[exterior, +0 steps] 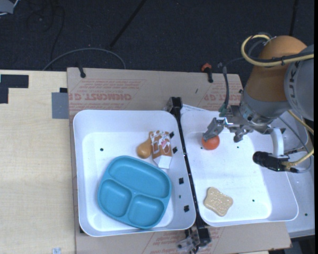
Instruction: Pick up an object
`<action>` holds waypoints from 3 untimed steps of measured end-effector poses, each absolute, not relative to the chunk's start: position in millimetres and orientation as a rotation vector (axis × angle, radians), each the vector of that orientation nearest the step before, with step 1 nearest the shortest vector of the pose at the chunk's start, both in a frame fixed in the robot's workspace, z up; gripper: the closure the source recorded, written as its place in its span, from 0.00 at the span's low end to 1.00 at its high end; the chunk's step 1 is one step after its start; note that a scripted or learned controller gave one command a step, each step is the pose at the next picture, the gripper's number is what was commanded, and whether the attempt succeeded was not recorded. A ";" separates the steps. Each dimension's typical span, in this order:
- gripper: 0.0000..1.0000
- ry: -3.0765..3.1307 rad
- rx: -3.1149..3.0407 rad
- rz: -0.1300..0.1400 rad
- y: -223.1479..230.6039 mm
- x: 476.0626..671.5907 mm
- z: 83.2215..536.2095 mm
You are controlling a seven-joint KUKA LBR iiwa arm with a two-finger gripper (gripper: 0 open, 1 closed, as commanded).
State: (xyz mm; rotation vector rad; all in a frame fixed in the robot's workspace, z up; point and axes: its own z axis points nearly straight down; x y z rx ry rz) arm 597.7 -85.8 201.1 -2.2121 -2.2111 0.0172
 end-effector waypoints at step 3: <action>0.00 -2.216 -2.218 0.007 -78.7 600.8 92.6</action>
